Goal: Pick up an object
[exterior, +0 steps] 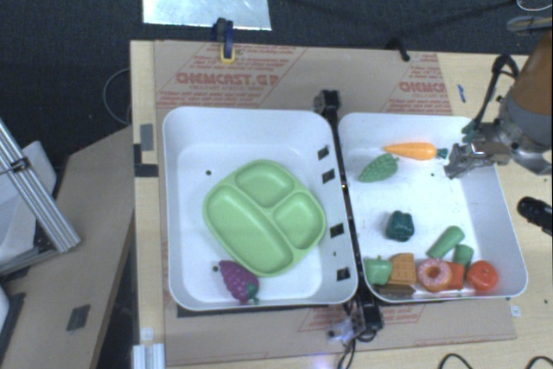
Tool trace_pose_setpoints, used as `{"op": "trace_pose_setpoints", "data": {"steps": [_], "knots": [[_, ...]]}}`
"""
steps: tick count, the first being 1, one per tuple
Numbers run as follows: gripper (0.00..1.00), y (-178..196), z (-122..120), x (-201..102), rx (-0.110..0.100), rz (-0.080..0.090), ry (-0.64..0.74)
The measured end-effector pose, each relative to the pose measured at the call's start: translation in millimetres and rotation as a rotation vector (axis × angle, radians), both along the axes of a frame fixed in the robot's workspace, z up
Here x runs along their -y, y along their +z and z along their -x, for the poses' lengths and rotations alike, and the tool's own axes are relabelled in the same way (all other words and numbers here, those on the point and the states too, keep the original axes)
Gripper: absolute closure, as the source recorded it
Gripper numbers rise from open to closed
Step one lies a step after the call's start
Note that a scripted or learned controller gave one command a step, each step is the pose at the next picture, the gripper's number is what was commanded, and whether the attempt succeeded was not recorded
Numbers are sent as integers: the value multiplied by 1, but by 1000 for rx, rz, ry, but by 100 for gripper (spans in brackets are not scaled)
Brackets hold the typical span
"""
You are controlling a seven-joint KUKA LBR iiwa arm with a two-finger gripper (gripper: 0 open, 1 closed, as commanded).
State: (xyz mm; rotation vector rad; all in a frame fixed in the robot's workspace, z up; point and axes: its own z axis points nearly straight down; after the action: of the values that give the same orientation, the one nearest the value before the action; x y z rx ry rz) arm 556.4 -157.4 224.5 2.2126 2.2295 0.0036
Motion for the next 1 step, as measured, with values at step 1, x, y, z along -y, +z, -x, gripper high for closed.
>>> {"op": "trace_pose_setpoints", "data": {"steps": [1], "knots": [[100,-10,6,-51,-2,-1,2]]}}
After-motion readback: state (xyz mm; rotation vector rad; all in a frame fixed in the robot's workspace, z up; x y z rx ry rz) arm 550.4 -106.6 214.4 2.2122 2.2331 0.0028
